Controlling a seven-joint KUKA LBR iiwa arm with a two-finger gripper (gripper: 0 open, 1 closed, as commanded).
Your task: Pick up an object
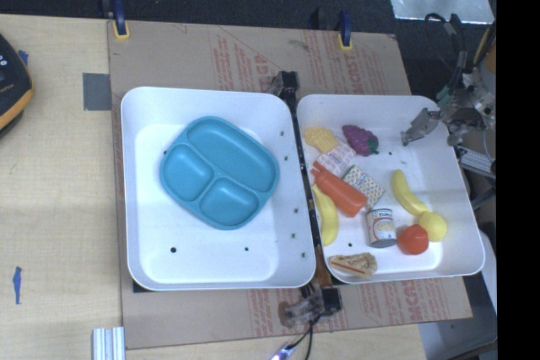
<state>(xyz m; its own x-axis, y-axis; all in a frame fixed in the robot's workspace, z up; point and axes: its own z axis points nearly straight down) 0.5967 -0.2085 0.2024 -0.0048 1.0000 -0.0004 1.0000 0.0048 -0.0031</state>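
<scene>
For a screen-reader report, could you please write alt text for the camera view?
Two shallow white bins sit side by side: the left bin holds a blue divided plate, and the right bin holds toy food including a carrot, banana, tomato, can and purple grapes. The tool hovers at the right bin's upper right edge.

Left bin: we see a divided tray lying near its centre.
Right bin: we find grapes toward the far edge, carrot near the left wall, can toward the near edge, tomato just right of it, sandwich in the near-left corner.
</scene>
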